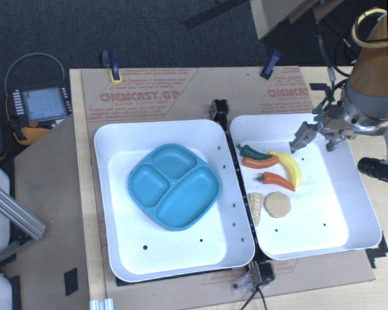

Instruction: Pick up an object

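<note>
Claw [315,138] hovers over right bin [350,208], near its back edge, right-of-centre. Fingers look spread, nothing betw them; read as open, empty.

Nearest item: toy banana [289,167], just fwd-left of claw, lying slantwise. Touching or nearly touching it on left: orange carrot-like piece [258,161] w/ dark green piece [255,152] right behind it. Small red-orange pepper [274,179] just beside banana's lower end. Further toward front edge: round tan cookie-like disc [278,204], and pale wedge [255,208] against bin's left wall. All six sit in left half of right bin; right half bare.

Left bin [121,251]: one blue divided plate [175,185], 3 compartments, roughly centred.

Step in hand, my guess: approach, no grasp yet. To do well: pick one target, prob banana since closest & bulkiest. Come down w/ fingers straddling its short axis, mid-body. Cluster is tight, so a finger could land on the pepper or carrot piece & shove things; the cookie stands more apart, cleaner descent but flat, harder to pinch.

Count: bins 2; plate 1; banana 1; carrot piece 1; green piece 1; pepper 1; cookie 1; wedge 1. Tabletop beyond bins: brown board [178,87] under both.
</note>
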{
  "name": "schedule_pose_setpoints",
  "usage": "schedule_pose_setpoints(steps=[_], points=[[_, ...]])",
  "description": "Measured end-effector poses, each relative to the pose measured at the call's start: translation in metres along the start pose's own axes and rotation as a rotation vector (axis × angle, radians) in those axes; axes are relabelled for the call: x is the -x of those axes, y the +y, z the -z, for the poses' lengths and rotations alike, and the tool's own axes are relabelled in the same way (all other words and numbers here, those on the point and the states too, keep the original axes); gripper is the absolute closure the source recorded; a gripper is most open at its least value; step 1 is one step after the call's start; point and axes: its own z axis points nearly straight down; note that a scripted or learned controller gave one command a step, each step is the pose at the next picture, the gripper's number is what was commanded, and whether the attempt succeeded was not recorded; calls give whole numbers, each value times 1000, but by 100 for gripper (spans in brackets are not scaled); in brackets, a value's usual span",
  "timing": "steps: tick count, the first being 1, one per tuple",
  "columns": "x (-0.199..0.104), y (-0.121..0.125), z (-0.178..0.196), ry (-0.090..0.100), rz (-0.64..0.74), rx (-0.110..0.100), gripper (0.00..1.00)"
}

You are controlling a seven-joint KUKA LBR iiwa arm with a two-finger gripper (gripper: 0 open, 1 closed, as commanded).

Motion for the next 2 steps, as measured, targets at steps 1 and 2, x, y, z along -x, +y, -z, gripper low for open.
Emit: schedule_pose_setpoints(steps=[1, 2], points=[[0, 1, 2, -1, 1, 5, 0], [1, 11, -45, -1, 0, 4, 0]])
